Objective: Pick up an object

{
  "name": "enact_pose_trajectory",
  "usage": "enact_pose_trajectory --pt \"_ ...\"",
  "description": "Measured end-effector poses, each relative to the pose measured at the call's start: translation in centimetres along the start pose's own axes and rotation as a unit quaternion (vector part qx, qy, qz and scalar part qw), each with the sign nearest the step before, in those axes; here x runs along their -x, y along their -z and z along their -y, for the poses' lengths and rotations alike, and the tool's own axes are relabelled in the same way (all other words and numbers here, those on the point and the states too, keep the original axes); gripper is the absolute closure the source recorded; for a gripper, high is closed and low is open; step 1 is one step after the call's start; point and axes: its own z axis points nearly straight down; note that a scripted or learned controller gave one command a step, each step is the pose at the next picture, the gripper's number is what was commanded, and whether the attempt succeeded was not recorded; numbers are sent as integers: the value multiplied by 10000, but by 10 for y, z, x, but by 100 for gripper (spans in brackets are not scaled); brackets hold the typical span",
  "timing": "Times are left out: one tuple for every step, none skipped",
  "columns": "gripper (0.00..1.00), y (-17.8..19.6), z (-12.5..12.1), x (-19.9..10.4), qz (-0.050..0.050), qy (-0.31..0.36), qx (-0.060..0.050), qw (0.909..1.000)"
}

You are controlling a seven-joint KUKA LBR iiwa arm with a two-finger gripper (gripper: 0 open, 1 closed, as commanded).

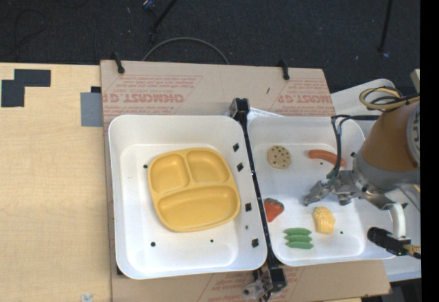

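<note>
Over the smooth white right bin [302, 254], the metal gripper [321, 192] hangs with fingers spread and nothing between them, just above the knobbly yellow corn [324, 219].

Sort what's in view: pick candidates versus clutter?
Job: gripper; corn, pea pods, strawberry, cookie, sausage, all in the right bin.

Lying about: yellow divided tray in the left bin.
</note>
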Motion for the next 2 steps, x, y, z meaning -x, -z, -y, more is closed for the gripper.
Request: enact_pose_trajectory --pt "100 12 0 1 -2 -12 -2 10000" --pt "100 75 0 2 8 10 20 10000"
